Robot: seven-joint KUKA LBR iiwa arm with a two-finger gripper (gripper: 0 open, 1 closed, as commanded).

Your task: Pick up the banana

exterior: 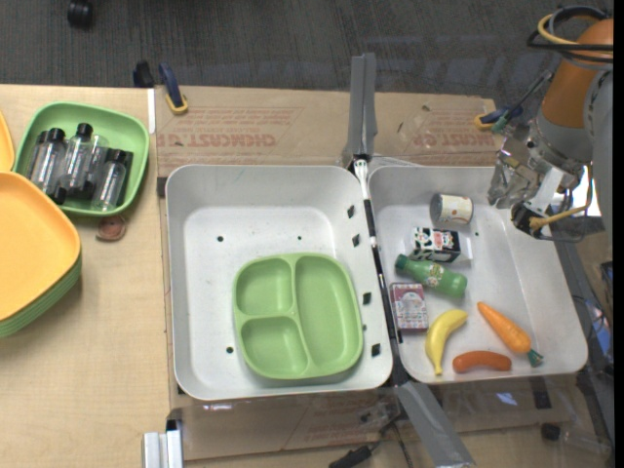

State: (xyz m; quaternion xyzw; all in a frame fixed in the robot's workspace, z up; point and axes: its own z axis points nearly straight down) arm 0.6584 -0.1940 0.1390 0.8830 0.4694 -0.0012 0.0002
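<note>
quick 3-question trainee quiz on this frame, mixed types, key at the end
1. True or false: the curved yellow banana lies in the right white plastic bin.
2. What sits in the left white plastic bin? A) green three-compartment plate B) orange carrot C) green bottle
3. Fill in: the tool hovers over the right bin's ____ far corner, apart from the banana.

Key: 1 true; 2 A; 3 right.

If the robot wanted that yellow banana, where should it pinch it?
Probably mid-length on the banana, coming straight down. It lies flat and curved in the right bin; closing across its narrow width fits best, though the pink card crowds its upper left side.
</note>
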